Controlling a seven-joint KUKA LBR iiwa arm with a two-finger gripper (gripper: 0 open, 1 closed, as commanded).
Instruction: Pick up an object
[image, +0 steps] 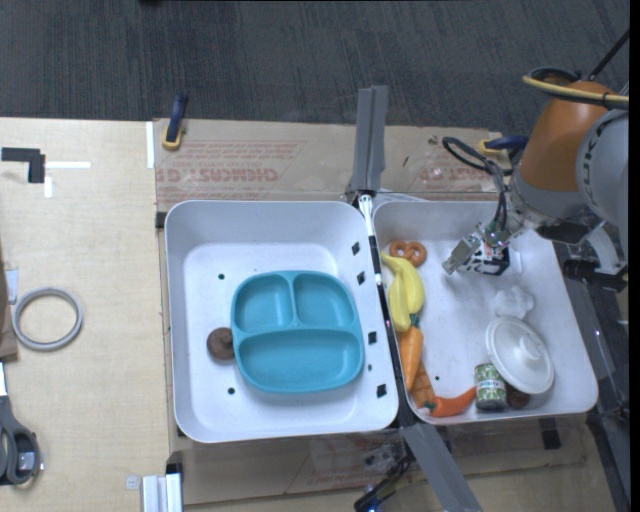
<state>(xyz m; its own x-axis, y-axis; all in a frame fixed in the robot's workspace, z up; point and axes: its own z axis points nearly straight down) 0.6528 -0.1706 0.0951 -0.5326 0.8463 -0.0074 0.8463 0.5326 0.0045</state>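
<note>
The light is bright and even, falling from overhead; shadows are short and soft, the blue tray (297, 332) throwing only a thin dark rim onto the left bin (200, 240); the white floor of the right bin (455, 330) is nearly washed out, so the white lid (520, 355) barely stands apart from it; the gripper (478, 254) looks slightly smeared; the dark carpet (250, 50) at the top is dim and grainy; straight edges bow a little near the corners.
</note>
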